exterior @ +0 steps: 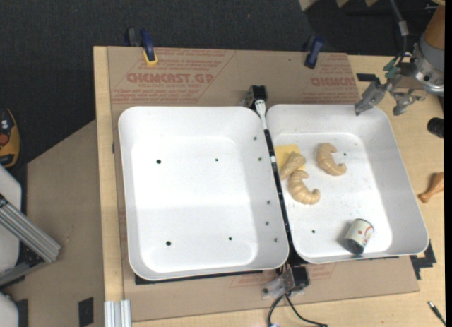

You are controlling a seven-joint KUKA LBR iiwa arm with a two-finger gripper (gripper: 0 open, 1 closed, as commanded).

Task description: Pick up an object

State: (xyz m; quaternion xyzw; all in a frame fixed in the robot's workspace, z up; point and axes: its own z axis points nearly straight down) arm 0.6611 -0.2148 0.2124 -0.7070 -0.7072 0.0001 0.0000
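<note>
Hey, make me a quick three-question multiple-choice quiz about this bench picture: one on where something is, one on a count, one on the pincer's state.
1. Where does the small grey and white can with a red mark lie?
A. left bin, far corner
B. right bin, near corner
C. on the cardboard outside the bins

2. How many tan croissant-shaped pastries lie in the right white bin?
A. one
B. three
C. five

3. What is the pincer doing?
A. hanging open at the right bin's far right corner, holding nothing
B. shut on a pastry
C. pressed into the left bin's floor

Answers:
1 B: the can lies near the right white bin's near right corner.
2 B: three curved pastries cluster in its left and middle part.
3 A: the pincer has spread fingers with nothing between them.
</note>
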